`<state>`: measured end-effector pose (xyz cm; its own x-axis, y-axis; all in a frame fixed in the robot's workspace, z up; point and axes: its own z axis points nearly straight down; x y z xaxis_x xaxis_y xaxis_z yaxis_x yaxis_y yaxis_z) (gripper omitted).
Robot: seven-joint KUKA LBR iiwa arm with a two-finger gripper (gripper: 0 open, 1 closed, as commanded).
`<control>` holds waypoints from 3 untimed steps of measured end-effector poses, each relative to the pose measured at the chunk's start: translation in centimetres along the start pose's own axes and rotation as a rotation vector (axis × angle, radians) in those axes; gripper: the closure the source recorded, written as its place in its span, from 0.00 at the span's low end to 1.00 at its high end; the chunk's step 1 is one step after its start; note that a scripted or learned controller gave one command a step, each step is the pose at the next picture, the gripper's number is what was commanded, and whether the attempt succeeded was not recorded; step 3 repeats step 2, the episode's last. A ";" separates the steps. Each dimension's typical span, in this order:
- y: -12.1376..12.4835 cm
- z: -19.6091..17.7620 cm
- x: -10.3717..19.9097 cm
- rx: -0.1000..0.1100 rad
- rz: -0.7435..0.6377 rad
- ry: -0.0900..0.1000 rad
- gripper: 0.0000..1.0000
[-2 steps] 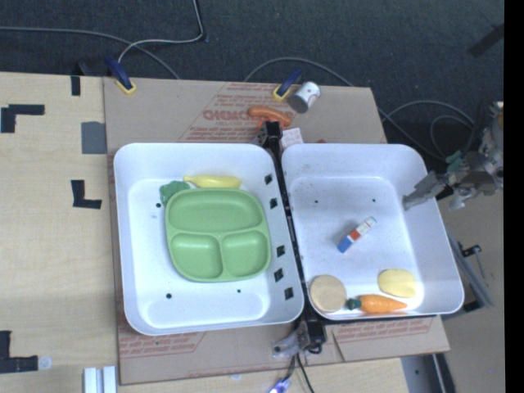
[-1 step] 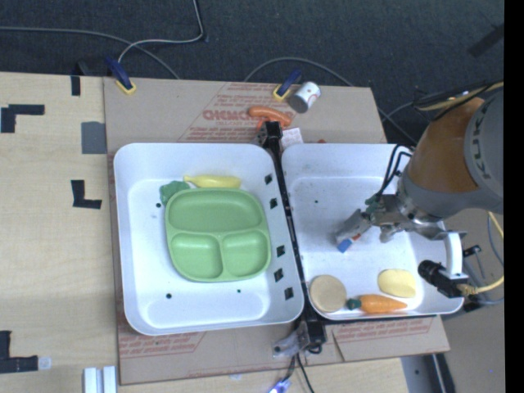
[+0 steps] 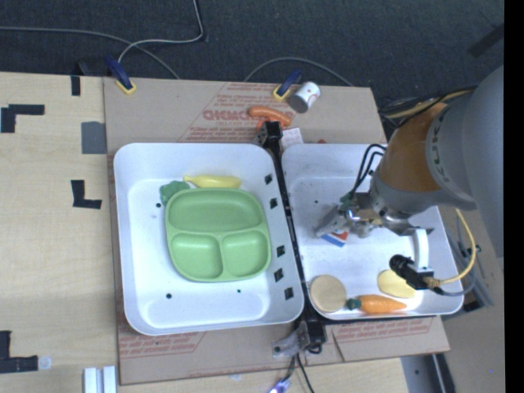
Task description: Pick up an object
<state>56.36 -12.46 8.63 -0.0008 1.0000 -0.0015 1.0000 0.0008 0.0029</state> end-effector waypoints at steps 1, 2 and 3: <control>0.0 -1.0 -0.1 0.000 0.000 -0.002 1.00; 3.3 -9.8 5.2 0.002 -0.002 0.002 1.00; 3.3 -9.8 5.2 0.002 -0.002 0.002 1.00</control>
